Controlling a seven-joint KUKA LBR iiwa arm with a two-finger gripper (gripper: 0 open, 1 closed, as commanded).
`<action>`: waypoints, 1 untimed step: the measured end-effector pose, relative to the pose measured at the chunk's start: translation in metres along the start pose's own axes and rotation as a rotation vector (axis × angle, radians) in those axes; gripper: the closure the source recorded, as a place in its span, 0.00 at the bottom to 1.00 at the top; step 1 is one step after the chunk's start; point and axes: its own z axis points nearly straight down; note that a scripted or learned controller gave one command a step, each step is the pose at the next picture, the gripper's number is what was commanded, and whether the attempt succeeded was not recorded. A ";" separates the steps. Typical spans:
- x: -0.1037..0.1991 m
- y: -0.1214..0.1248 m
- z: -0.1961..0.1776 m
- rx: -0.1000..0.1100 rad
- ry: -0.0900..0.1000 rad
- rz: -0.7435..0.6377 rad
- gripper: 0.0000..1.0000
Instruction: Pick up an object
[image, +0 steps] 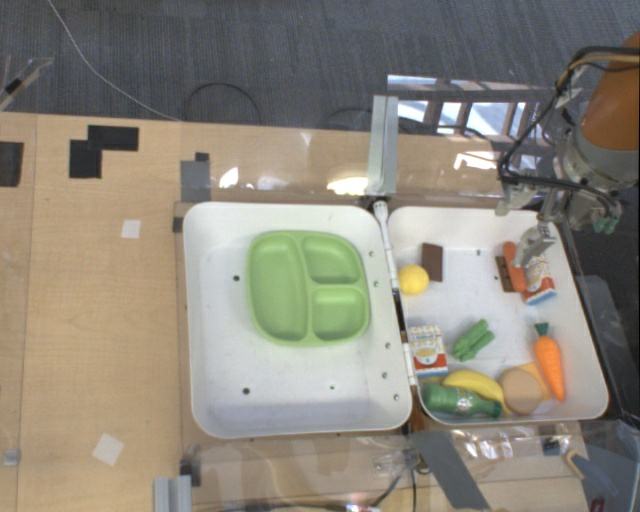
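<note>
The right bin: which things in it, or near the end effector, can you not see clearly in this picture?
- End effector: too small and blurred in the camera view to tell its finger opening.
- Object under it: partly covered by the end effector, identity unclear.
- Green bottle: partly covered by the banana.
- Small carton: print too small to read.
</note>
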 end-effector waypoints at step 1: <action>-0.018 -0.032 0.115 -0.004 0.011 -0.051 0.00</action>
